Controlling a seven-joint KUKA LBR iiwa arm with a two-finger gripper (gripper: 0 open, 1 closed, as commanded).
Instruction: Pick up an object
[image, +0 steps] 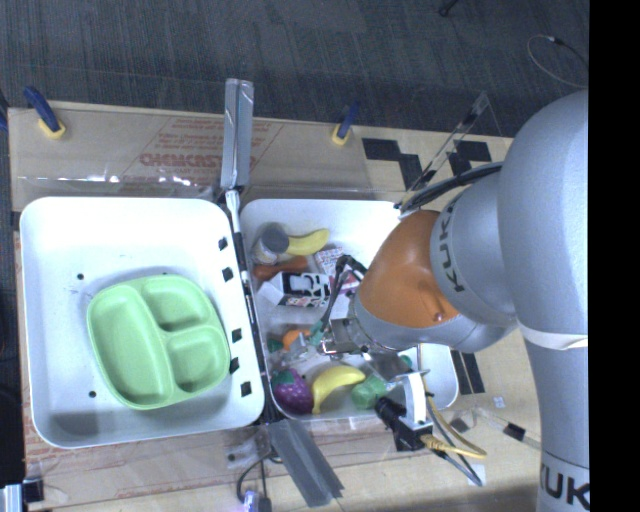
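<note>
The right bin (330, 207) holds several small things. A yellow banana (308, 241) and a grey round piece (272, 240) lie at its far end, with a black-and-white packet (303, 287) below them. At the near end are purple grapes (291, 390), a second yellow banana (335, 381) and a green piece (368, 390). A small orange piece (292, 338) lies by the left wall. My gripper (328, 340) is low in this bin, just above the near banana and right of the orange piece. The orange wrist band hides most of it.
The left bin (40, 300) holds a green divided plate (160, 340). A grey divider bar (237, 130) runs between the bins. The arm's bulk covers the right half of the right bin.
</note>
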